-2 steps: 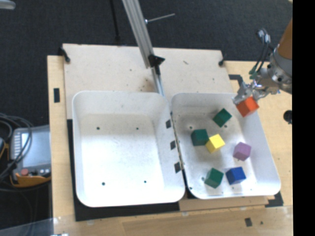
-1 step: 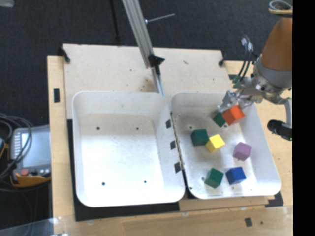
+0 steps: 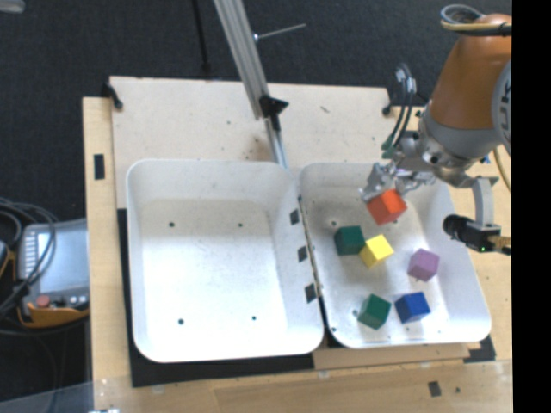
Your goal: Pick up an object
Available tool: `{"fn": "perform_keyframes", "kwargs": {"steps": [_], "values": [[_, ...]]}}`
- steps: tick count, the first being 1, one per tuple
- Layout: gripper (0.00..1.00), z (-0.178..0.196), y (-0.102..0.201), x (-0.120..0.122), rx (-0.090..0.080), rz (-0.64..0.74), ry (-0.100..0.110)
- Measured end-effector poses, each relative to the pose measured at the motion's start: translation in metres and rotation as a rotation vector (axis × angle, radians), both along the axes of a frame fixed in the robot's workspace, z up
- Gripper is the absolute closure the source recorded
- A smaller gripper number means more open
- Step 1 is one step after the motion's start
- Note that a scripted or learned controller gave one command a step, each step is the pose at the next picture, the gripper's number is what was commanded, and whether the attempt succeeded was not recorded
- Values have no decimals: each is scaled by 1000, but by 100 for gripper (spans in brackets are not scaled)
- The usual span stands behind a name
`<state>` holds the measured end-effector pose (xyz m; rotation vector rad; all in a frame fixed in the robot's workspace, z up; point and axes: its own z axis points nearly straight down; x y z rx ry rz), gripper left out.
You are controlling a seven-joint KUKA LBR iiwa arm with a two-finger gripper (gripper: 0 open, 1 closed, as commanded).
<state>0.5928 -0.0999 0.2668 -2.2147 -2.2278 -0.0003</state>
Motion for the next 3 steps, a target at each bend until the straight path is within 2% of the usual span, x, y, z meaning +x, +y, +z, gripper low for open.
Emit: {"fn": "perform_keyframes", "kwargs": {"steps": [3], "values": [[100, -18, 166, -51, 1, 2, 1]]}}
